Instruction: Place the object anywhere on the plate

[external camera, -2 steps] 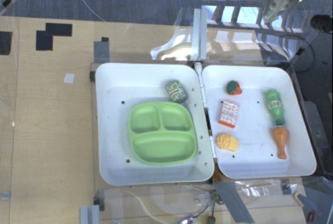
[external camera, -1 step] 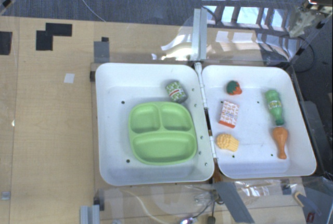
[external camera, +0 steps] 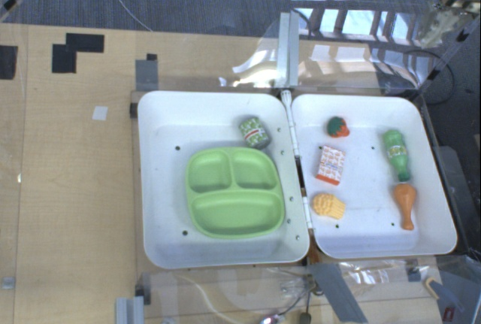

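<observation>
The corn [external camera: 328,205] is lying just right of the green plate [external camera: 234,191], and I am judging it the likeliest object. The box [external camera: 331,165] is sitting behind it, its red print too small for reading. My fingers [external camera: 443,14] are hanging far right of the plate, beyond the bottle [external camera: 396,155]; wide or narrow, I cannot tell.

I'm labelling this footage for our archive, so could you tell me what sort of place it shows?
Most likely a robotics lab bench set up for pick-and-place trials: two white bins side by side, a green divided plate in the left one, and toy food such as a corn cob and a drumstick in the right.
</observation>
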`<state>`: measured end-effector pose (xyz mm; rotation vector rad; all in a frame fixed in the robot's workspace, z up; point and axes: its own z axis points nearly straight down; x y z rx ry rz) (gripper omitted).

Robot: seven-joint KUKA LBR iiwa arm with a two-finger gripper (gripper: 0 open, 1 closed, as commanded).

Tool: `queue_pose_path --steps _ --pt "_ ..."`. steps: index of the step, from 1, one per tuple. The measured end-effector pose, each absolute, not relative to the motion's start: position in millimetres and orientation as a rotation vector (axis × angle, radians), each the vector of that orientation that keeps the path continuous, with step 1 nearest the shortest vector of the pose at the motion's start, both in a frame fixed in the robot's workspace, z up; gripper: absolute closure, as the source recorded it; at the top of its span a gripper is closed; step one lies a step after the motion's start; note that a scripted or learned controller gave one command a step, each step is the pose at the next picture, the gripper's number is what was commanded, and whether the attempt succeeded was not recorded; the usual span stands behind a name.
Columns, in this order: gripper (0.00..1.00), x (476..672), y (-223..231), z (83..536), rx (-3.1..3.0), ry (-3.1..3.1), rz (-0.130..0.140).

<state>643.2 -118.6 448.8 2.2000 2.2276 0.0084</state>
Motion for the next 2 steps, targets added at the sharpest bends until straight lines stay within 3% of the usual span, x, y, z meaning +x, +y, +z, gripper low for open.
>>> queue_pose_path --steps 1,2 --pt "1.00 644.3 -117 462 2.187 2.232 0.013" --pt "1.00 581.6 -181 437 2.212 2.223 0.004"
